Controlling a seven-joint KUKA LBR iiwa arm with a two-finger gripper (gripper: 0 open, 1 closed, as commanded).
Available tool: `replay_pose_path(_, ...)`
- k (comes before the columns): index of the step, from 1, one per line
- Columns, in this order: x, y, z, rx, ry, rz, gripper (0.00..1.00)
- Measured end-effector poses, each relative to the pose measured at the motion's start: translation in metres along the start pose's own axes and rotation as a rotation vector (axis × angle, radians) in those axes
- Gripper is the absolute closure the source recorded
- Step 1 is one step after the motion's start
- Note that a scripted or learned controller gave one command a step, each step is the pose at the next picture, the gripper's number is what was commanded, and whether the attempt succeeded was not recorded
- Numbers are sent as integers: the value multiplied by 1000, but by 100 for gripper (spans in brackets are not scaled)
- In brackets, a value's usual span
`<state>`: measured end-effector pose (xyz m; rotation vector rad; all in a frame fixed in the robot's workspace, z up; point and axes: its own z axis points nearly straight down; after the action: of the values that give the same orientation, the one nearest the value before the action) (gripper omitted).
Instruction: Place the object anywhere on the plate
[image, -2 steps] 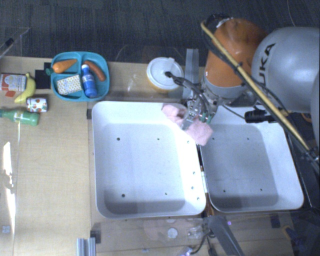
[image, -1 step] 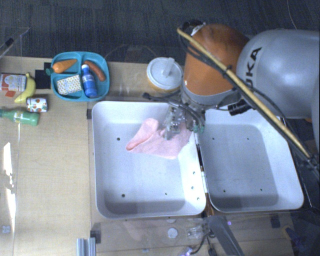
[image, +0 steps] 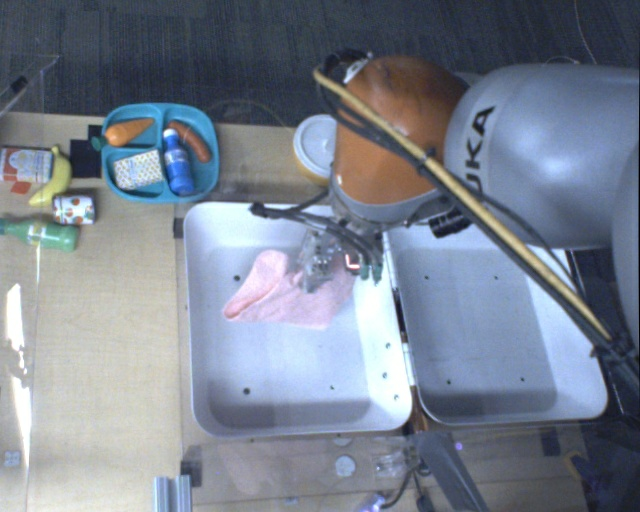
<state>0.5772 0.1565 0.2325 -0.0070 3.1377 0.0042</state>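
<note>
A pink cloth lies crumpled in the left white bin, spread from the bin's middle toward its upper right. My gripper hangs straight down over the cloth's upper right end and touches or nearly touches it there. The orange wrist band and the grey arm reach in from the right and hide the bin's top right corner. The blue divided plate sits on the bench beyond the left bin's top left corner, holding a toy carrot, a sausage, a small blue bottle and a wrapped packet.
The right white bin lies beside the left one, partly under the arm. A yellow-rimmed white bowl stands behind the bins. At the bench's far left are a banana, a small can, a green bottle and a carton.
</note>
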Motion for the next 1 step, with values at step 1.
replay_pose_path(1,19,48,4,-1,0,-1,100)
